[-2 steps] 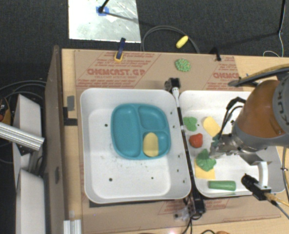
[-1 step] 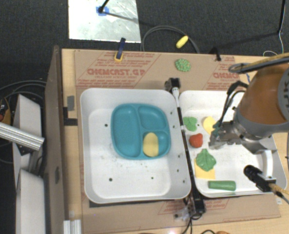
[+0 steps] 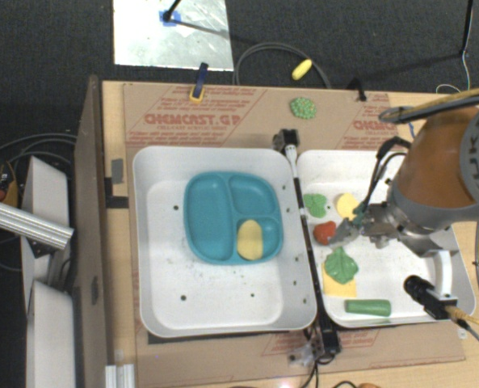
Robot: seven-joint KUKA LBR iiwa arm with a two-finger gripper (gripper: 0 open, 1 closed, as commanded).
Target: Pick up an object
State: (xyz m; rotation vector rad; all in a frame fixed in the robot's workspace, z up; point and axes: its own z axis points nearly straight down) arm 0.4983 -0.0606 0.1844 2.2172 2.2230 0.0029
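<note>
My gripper (image 3: 354, 226) hangs low over the middle of the right bin (image 3: 388, 273), under the grey and orange arm (image 3: 441, 176). Just left of it lies a small red object (image 3: 325, 233), very close or touching. A yellow object (image 3: 346, 205) sits right behind the gripper, and a light green piece (image 3: 315, 205) lies further left. In front of the gripper a leafy green item (image 3: 340, 263) rests on a yellow piece (image 3: 337, 283). A green cylinder (image 3: 367, 305) lies by the bin's front wall. I see nothing lifted off the bin floor.
The left bin (image 3: 154, 297) holds a teal divided plate (image 3: 215, 217) with a yellow object (image 3: 250, 240) in its front right compartment. A ridge (image 3: 304, 241) separates the bins. A green disc (image 3: 303, 107) and a yellow piece (image 3: 302, 69) lie behind the bins.
</note>
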